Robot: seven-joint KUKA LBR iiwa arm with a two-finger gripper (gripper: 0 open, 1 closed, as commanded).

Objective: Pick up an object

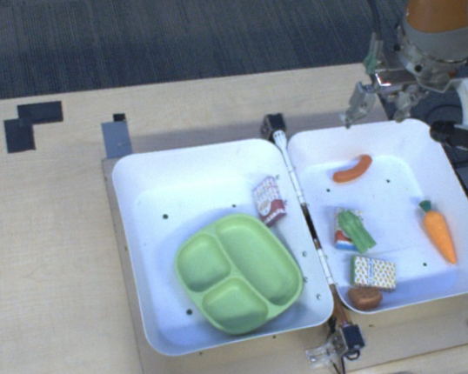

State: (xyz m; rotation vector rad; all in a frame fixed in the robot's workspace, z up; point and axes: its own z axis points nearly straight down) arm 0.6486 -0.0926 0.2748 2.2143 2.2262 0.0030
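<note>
camera view: one slanted look down on both bins.
gripper [373,107]: up past the far edge of the right bin [459,190], well apart from everything in it – fingers spread open, nothing between them.
sausage [352,169]: nearest the gripper, lying alone in the far part of the right bin. My guess is a light toy, smooth and a bit slippery – pinch it across the middle.
carrot [437,230]: by the right wall, tapered, probably hard plastic; take the thick end.
patterned block [373,272]: near corner, touching a brown lump [366,297] – crowded.
green and white packet [352,231]: mid bin, can't tell what it is.
left bin [144,205]: green tray [238,271] plus a small wrapper [269,200] – tray looks too wide to pinch except at the rim.
</note>
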